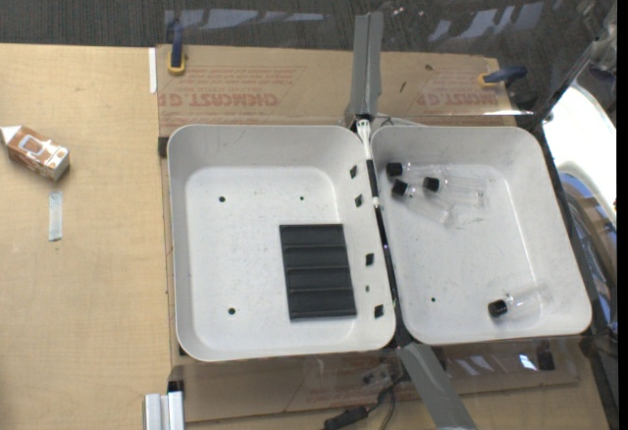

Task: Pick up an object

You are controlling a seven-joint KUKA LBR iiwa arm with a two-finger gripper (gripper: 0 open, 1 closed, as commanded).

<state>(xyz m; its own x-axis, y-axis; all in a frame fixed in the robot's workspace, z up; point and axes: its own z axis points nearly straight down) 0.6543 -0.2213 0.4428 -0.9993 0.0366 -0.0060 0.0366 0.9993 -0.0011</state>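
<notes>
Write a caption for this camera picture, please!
Two white bins: left bin holds a black ribbed block; right bin holds clear black-capped vials.

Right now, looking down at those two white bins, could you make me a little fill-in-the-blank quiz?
1. The black ribbed block lies in the ___ bin.
2. The clear vials with black caps lie in the ___ bin.
3. One lone vial rests near that bin's ___ corner.

Missing words: left; right; lower right
</notes>
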